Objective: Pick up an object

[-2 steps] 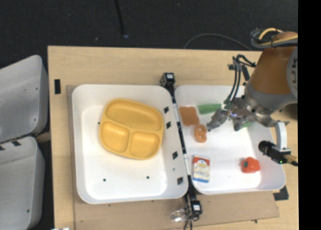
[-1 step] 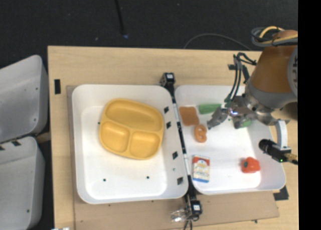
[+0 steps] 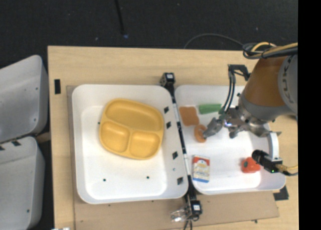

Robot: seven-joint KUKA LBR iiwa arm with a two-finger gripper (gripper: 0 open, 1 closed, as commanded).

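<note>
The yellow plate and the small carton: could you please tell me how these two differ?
The yellow plate lies in the left bin; the small carton lies in the right bin. The plate is far larger. It is plain yellow with three compartments; the carton is a white box with red and blue print. Both lie flat, apart from the hand.

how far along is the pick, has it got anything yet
Done: the arm has reached into the right bin. In hand: nothing visibly. The gripper sits low beside the small orange piece, with the brown block and green object nearby. Left: close on an item and lift it. The small carton and red object lie untouched.
</note>
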